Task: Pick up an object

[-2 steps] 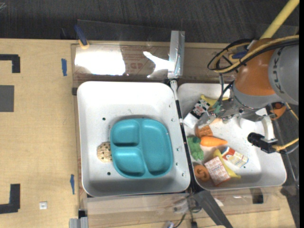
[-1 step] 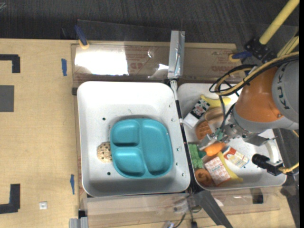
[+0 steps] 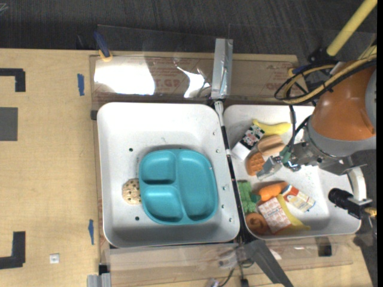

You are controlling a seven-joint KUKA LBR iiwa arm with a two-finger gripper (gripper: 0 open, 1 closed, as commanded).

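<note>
Hotdog [image 3: 267, 150] in the right bin [image 3: 341, 223] looks light and slightly squashy (likely toy food), best pinched across its middle by the gripper [image 3: 272, 164] hovering just beside it, open.

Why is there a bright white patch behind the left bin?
In the camera view that is glare from overhead light on a clear sheet standing behind the left bin; the teal tray stays evenly lit, while the toy food looks slightly soft.

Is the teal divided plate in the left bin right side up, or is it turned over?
Right side up. The teal plate shows its three hollow compartments facing the camera, and it lies flat on the floor of the left bin.
</note>
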